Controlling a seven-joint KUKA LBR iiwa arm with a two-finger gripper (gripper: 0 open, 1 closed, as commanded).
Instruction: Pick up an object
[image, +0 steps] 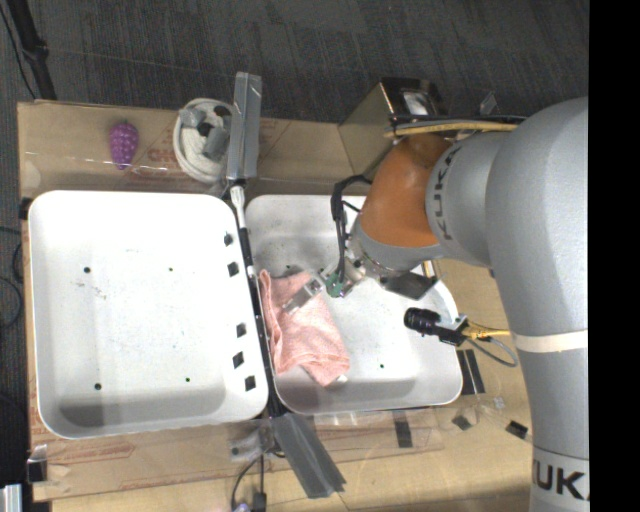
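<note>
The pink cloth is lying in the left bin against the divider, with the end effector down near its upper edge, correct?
Not quite: the camera view shows the pink cloth in the right bin, not the left. The rest holds: it lies against the divider, with the end effector down near its upper edge.

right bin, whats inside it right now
A crumpled pink cloth lies against the left wall of the right bin. The gripper hangs at the cloth's upper right corner. The arm covers the bin's upper right part, so whatever lies there is hidden.
</note>
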